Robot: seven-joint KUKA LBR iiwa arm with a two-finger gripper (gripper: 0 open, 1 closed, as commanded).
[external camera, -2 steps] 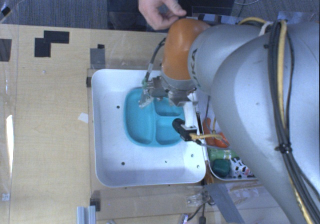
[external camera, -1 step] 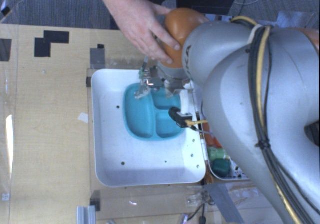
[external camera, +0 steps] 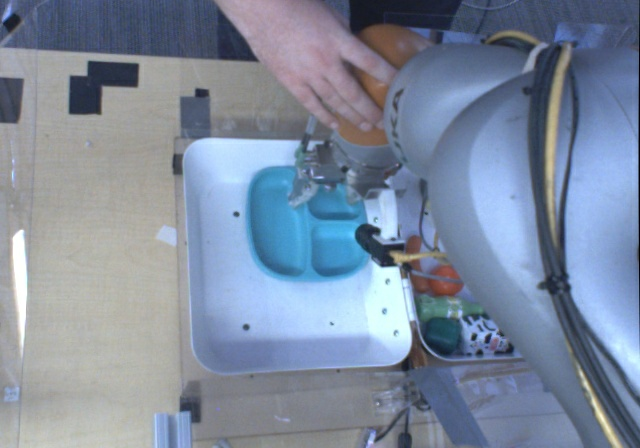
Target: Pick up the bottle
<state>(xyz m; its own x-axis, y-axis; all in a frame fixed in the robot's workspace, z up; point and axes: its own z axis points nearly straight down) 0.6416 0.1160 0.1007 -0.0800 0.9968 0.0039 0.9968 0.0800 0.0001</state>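
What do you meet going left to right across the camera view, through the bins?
Left bin → blue tray → red thing → black-and-white thing.

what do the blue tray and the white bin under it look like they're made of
Blue divided tray: likely moulded plastic, going by its even colour, rounded compartments and soft sheen. White bin: probably plastic too, smooth with rounded corners and small dark holes in the floor; painted metal cannot be ruled out.
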